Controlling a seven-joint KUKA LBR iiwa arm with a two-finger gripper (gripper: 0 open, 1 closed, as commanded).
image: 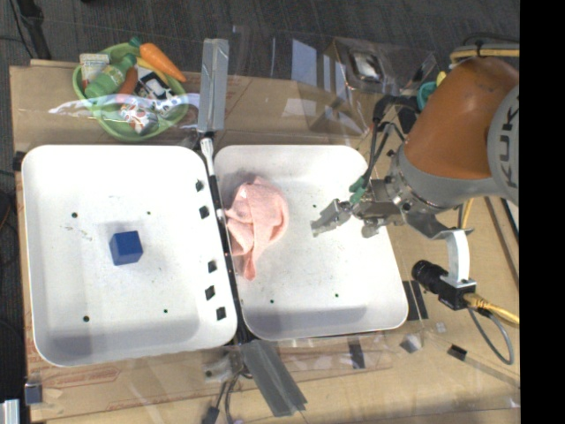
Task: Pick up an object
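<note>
A crumpled pink cloth (257, 220) lies at the left side of the right bin (300, 318), close against the divider. A small blue cube (126, 246) sits in the left bin (53, 237), left of its middle. My gripper (328, 219) hangs over the middle of the right bin, pointing left, a short way right of the cloth and apart from it. Nothing shows in its grasp. The orange-banded wrist (455, 122) stands over the bin's right edge.
A green bowl (132, 126) heaped with toy food, including an orange carrot (159, 58), stands behind the left bin. Black clips (212, 263) line the divider between the bins.
</note>
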